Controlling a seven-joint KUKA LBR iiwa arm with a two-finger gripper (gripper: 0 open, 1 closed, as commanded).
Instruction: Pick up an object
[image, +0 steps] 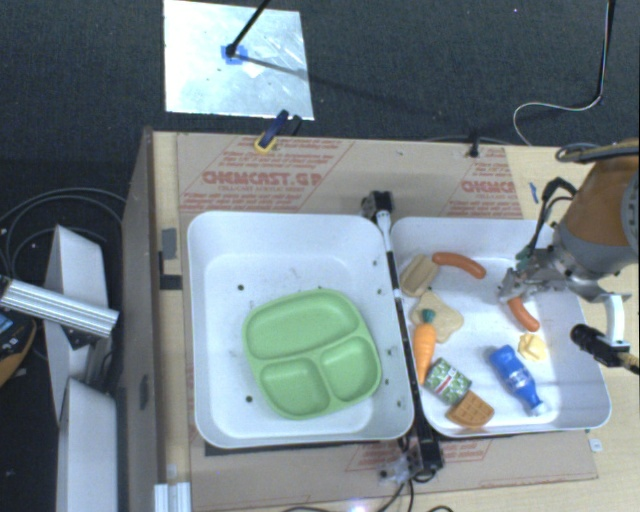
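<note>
A grey KUKA arm with an orange band reaches in from three o'clock, its gripper (520, 285) poised at the upper right of the right bin (590, 400), just above a short orange-red sausage (524, 314). Whether the tool is spread wide or pinched narrow cannot be told from this slanted view, and nothing is visibly held.

That sausage, lying at roughly two o'clock within the bin, looks the likeliest target. A second, longer sausage (459, 264) rests at twelve o'clock, touching a tan bread slice (419, 273).

The risks seem plain. The sausage is small, rounded and smooth-skinned plastic, so it may squirt sideways if pinched off-centre. It sits near the bin's right wall and just beside a pale yellow cheese wedge (534, 346), which a misaligned descent could knock or grab instead.

Elsewhere in the bin: a tapered orange carrot (424, 346) with a green top, a glossy blue bottle (516, 377) lying on its side, a green carton (446, 381) and a waffled cracker (470, 409) at six o'clock.

The left bin (215, 300) holds a matte green three-compartment plate (312, 351). Both bins are shallow, hard white plastic with rounded corners.
</note>
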